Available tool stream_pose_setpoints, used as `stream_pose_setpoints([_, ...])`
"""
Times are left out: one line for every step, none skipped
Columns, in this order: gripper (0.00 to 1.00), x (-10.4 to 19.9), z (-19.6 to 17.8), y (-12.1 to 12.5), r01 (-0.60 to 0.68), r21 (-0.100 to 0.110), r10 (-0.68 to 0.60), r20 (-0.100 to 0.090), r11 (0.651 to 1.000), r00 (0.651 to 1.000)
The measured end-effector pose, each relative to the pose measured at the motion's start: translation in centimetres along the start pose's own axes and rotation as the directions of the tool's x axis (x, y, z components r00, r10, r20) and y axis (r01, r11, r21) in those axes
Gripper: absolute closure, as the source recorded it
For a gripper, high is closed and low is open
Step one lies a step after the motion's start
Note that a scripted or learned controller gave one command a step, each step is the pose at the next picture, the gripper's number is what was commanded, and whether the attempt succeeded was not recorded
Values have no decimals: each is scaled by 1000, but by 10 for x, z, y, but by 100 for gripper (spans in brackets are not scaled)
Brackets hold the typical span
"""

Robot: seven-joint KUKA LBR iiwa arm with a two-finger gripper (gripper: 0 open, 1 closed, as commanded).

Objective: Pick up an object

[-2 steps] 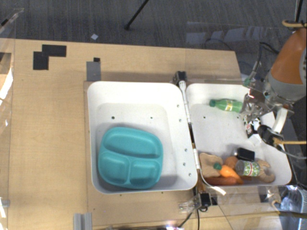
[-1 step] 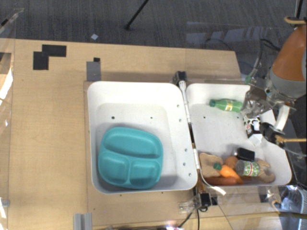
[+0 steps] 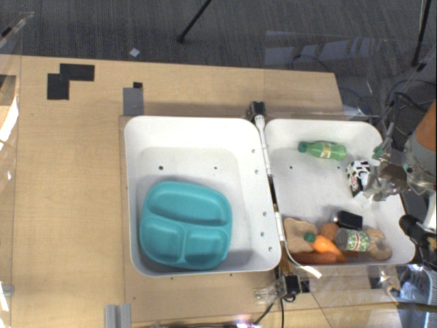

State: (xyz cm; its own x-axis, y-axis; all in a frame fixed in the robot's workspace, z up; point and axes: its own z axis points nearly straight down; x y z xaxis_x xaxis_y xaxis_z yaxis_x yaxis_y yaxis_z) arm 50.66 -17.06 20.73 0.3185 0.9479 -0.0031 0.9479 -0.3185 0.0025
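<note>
My gripper (image 3: 377, 185) comes in from the right edge over the right bin (image 3: 300, 190), low at that bin's right side. A small black-and-white toy (image 3: 358, 174) sits right against its left side; whether the two touch is unclear. A green bottle (image 3: 322, 149) lies on its side near the bin's far wall. Along the near wall lie a tan plush (image 3: 295, 231), an orange carrot (image 3: 325, 246), a small black block (image 3: 349, 219) and a jar with a green label (image 3: 354, 240).
In the left bin (image 3: 198, 139) a teal divided plate (image 3: 185, 225) lies at the front left. A metal divider (image 3: 268, 176) runs between the bins. Cables and a clamp (image 3: 290, 285) sit at the bench's front edge.
</note>
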Motion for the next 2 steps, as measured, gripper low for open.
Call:
stream_pose_setpoints([100,42,28,-33,-244,5,244,-5,970,970])
stream_pose_setpoints([100,19,-69,-25,-390,-5,390,-5,921,921])
